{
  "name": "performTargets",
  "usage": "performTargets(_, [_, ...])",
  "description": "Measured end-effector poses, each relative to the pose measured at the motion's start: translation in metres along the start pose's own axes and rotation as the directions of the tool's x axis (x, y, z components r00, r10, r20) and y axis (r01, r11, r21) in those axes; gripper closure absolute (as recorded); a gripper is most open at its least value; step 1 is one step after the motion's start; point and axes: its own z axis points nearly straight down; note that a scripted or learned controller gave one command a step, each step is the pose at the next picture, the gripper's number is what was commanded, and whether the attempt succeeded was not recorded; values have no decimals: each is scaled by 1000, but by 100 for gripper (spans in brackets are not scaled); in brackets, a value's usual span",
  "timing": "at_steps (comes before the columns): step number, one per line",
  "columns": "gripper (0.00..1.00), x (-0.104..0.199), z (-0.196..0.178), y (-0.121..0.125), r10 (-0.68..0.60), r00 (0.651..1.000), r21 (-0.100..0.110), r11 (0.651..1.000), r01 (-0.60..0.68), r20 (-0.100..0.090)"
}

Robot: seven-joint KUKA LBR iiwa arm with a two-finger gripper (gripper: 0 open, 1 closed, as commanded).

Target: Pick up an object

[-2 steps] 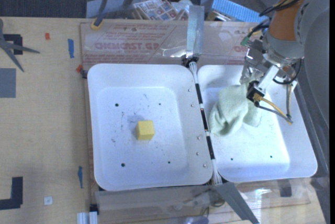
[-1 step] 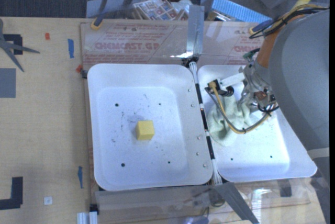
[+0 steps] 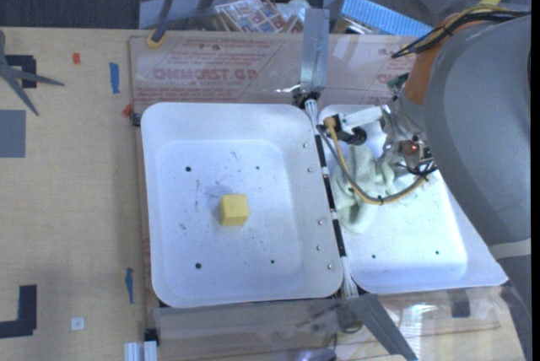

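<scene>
A small yellow block (image 3: 234, 209) lies near the middle of the left bin (image 3: 162, 140). A pale green, crumpled soft object (image 3: 358, 185) lies in the far left part of the right bin (image 3: 413, 243), against the divider between the bins. My gripper (image 3: 391, 150) is low over the right bin's far part, at the right edge of the green object, and the grey arm (image 3: 485, 123) covers the bin's right side. A yellow cable (image 3: 346, 174) loops from the wrist across the green object. The wrist hardware hides the contact point.
A clear panel (image 3: 219, 68) and a metal bracket (image 3: 315, 47) stand behind the bins. Boxes and clutter sit beyond the bench's far edge. Bare wooden benchtop (image 3: 59, 207) extends to the left of the bins.
</scene>
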Motion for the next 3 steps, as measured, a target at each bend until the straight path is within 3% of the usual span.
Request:
performTargets(1, [100, -97, -1, 16, -180, 984, 2, 984, 180, -2])
performTargets(2, [100, -61, -116, 71, -67, 998, 6, 998, 67, 7])
performTargets(3, [100, -103, -188, 84, -148, 989, 6, 989, 148, 7])
